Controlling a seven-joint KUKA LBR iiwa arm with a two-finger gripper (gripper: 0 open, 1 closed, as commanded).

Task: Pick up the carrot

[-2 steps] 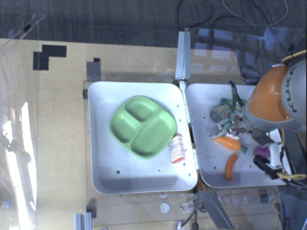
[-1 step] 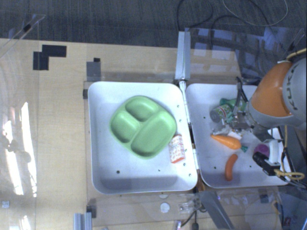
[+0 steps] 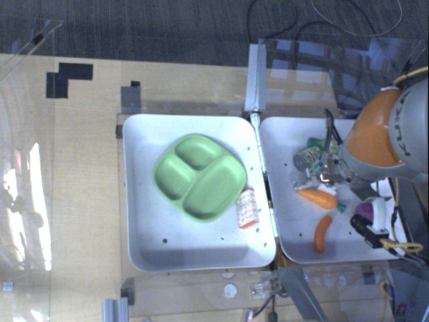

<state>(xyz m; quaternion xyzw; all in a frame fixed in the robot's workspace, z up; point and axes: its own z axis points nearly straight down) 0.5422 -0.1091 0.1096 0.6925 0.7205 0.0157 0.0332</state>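
Observation:
The carrot (image 3: pixel 317 197), orange and tapered with its tip pointing left, lies in the right bin (image 3: pixel 288 230) near the middle. My gripper (image 3: pixel 326 178) hangs just above its thick end, coming down from the grey and orange arm (image 3: pixel 379 136) at the right. The wrist hides most of the fingertips. Nothing shows lifted off the bin floor.
A green can (image 3: pixel 308 157) lies behind the gripper. A sausage (image 3: pixel 322 234) lies near the right bin's front, and a purple object (image 3: pixel 364 211) sits at its right side. The left bin (image 3: pixel 141 240) holds a green divided plate (image 3: pixel 200 176) and a small bottle (image 3: pixel 247 208).

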